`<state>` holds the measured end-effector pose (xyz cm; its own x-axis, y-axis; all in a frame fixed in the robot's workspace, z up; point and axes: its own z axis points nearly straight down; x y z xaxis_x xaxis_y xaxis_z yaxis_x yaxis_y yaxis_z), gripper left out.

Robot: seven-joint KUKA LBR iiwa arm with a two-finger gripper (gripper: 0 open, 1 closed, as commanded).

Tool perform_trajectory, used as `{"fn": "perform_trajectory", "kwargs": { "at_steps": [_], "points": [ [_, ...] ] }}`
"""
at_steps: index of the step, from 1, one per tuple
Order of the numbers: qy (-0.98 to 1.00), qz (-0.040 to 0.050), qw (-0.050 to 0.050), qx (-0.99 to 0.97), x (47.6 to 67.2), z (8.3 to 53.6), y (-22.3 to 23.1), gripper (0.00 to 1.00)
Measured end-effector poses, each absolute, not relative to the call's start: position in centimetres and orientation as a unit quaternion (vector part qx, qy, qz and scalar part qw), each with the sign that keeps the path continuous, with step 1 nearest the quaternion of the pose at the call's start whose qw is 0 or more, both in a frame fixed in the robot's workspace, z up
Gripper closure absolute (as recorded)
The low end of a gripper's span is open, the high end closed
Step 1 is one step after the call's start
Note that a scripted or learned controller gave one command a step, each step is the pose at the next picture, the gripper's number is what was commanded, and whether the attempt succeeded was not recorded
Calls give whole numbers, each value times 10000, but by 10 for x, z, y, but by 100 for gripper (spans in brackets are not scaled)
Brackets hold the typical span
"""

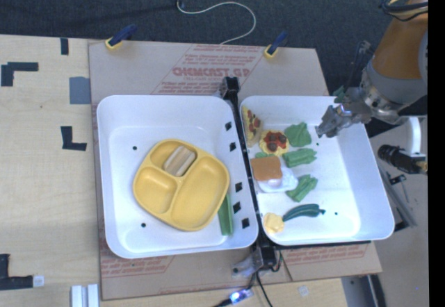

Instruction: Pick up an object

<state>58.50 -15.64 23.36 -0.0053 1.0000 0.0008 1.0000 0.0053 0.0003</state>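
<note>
1. Your arm comes in from the right, orange band above the wrist, and reaches over the upper right part of the right bin.
2. Left bin sits well left of the fingers, touching the right bin along the centre divider.
3. Yellow divided plate lies in the left bin, far left and below the fingers, with a tan piece in its upper compartment.
4. Gripper hangs above the right bin's upper area. You can't tell from this angle whether the fingers are released or clenched; nothing shows between them.
5. Candidate picks, all left of or below the fingers:
   - green leafy piece, just left of the fingertips, closest item
   - second green piece, below-left
   - burger-like piece, further below-left
   - dark green pepper, well below
   - red-and-yellow piece, left, beyond the leafy piece
6. Thin green stick lies in the left bin by the divider, well below-left.
</note>
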Motion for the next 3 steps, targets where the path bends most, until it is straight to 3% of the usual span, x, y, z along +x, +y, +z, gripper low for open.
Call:
{"fn": "perform_trajectory", "kwargs": {
  "at_steps": [2, 3],
  "points": [
    [-7088, 7, 5, -7054, 614, 219, -48, 100],
    [-7087, -1, 1, -7055, 643, 215, -4, 100]
  ]
}}
